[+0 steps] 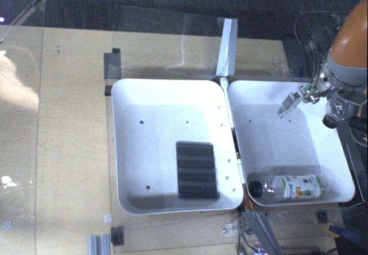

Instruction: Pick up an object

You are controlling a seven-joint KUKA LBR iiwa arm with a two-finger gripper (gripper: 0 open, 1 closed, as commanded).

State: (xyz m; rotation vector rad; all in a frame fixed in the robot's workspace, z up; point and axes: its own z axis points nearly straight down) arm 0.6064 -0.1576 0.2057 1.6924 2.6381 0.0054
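A clear plastic bottle (287,187) with a dark cap and a green-and-white label lies on its side along the near wall of the right bin (270,133). In the left bin (144,104), a black ribbed block (196,170) rests flat toward the near right corner. The gripper (289,104) hangs over the far right part of the right bin, below the orange band (352,41) of the arm. It is well away from the bottle and nothing is seen in it.
A metal divider post (226,46) stands behind the seam between the two bins. Cables and arm hardware (339,110) crowd the right bin's right edge. A wooden bench top (57,133) surrounds the bins, with black clamps (112,64) at the left bin's corners.
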